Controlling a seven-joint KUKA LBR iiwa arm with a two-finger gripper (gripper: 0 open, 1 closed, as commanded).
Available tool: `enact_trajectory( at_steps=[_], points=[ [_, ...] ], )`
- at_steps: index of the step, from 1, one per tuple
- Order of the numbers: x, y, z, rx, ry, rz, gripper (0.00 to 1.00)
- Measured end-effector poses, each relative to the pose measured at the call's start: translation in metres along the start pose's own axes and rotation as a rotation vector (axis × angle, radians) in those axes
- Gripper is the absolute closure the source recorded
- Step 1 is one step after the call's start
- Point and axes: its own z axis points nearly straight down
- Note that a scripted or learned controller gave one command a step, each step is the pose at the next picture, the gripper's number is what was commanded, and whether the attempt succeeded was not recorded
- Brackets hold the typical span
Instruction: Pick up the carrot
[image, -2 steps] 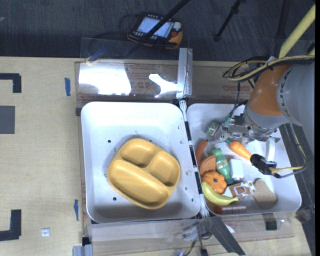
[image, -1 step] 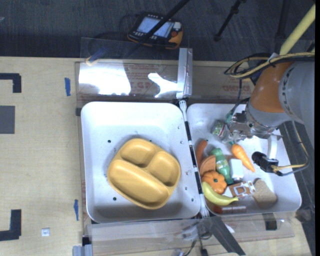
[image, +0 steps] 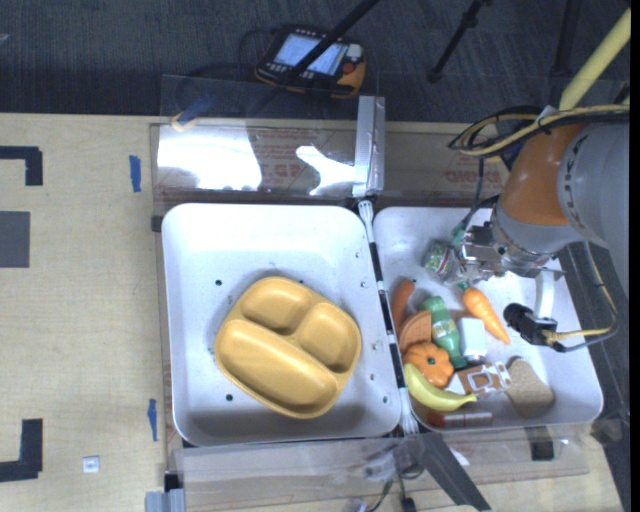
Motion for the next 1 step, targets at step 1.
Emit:
enact_trajectory(
  at_steps=[1],
  points=[
    [-0.0228,-0.0447,0.0097,0.004,-0.001,0.079,0.00]
  ],
)
